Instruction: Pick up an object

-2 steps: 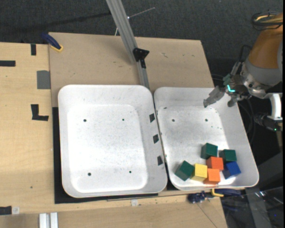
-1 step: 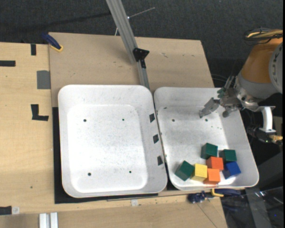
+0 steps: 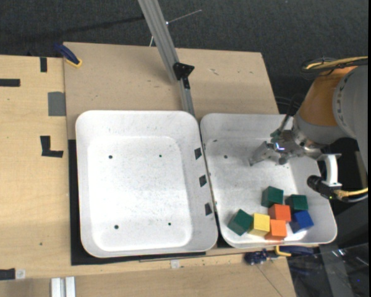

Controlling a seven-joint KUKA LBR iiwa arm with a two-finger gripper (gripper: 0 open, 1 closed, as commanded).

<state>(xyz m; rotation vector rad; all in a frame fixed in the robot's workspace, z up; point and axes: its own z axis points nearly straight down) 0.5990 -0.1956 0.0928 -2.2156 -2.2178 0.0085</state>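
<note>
Several small blocks lie clustered in the front right corner of the right bin (image 3: 235,135): a dark green block (image 3: 272,196), a second green one (image 3: 297,202), an orange block (image 3: 281,213), a blue block (image 3: 302,220), a yellow block (image 3: 261,222), another orange one (image 3: 277,228) and a green block (image 3: 240,221). My gripper (image 3: 269,159) hangs over the middle of the right bin, behind the cluster and apart from it. It is open, with nothing between its fingers.
The left bin (image 3: 86,166) stands beside the right one, their rims touching. A slanted metal pole (image 3: 164,36) with a black clamp runs down to the gap between the bins. The arm's orange band (image 3: 318,98) is at the right.
</note>
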